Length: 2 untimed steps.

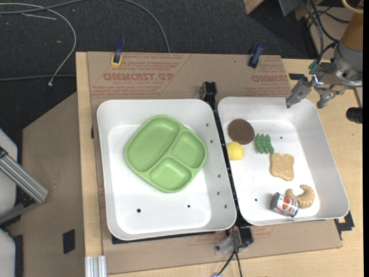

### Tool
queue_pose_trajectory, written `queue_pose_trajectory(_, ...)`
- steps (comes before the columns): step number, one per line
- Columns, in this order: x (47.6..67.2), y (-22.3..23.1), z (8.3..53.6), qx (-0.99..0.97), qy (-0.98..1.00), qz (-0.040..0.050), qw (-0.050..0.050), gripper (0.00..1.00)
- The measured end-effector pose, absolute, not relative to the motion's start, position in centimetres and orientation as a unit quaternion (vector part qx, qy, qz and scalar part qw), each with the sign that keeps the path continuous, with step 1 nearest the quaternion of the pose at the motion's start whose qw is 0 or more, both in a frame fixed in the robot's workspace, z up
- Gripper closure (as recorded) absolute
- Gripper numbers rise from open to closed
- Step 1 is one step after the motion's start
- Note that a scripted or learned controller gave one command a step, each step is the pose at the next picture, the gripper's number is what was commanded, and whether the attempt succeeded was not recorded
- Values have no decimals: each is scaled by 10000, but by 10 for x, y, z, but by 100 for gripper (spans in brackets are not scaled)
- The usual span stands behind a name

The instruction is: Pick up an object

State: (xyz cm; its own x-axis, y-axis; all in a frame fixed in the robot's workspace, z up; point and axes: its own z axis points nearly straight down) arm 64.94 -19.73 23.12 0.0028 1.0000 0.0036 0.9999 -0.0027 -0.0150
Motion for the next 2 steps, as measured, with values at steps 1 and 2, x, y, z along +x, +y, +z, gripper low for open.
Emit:
queue_pose_trajectory(1,652,-197,241,-7069,-7073,-1,2,0)
queue_pose_trajectory(2,645,-202,194,-7071,-7071,9,17,0)
